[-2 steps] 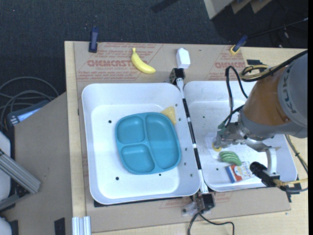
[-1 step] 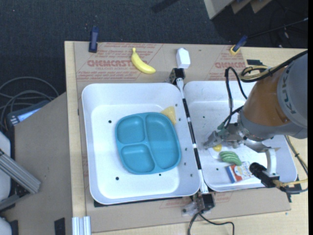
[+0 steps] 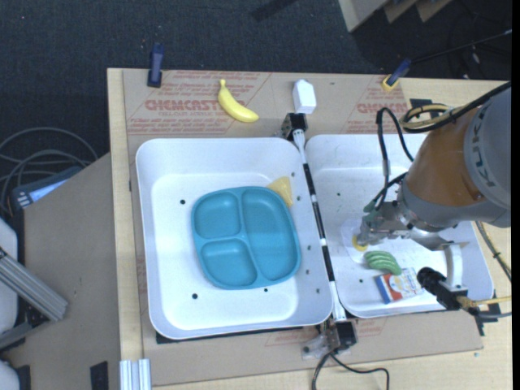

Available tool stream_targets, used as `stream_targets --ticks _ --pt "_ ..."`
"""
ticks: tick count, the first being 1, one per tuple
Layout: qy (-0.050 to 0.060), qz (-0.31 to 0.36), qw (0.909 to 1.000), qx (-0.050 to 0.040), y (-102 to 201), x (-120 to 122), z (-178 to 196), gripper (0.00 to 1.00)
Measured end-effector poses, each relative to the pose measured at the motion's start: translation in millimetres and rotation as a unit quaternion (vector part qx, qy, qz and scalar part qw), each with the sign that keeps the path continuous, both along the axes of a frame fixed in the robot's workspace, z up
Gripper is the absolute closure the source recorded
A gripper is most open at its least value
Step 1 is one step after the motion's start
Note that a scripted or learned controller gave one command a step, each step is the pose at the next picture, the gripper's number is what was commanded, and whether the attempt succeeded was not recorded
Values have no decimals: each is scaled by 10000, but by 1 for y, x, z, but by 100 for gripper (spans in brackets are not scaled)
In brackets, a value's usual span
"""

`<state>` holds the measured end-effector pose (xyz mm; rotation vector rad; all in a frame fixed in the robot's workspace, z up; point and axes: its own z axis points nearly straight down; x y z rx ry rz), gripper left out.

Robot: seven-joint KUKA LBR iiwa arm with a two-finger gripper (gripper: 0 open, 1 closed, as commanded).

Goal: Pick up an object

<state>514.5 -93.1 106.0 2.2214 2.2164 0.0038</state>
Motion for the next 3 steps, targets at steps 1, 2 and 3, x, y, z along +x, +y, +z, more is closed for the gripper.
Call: stream_targets --ticks 1,2,3 --pt "2 1 10000 1 0 0 0 0" --pt "12 8 10000 -3 -40 41 27 0" --pt "29 8 10000 9 -21 -4 -22 0"
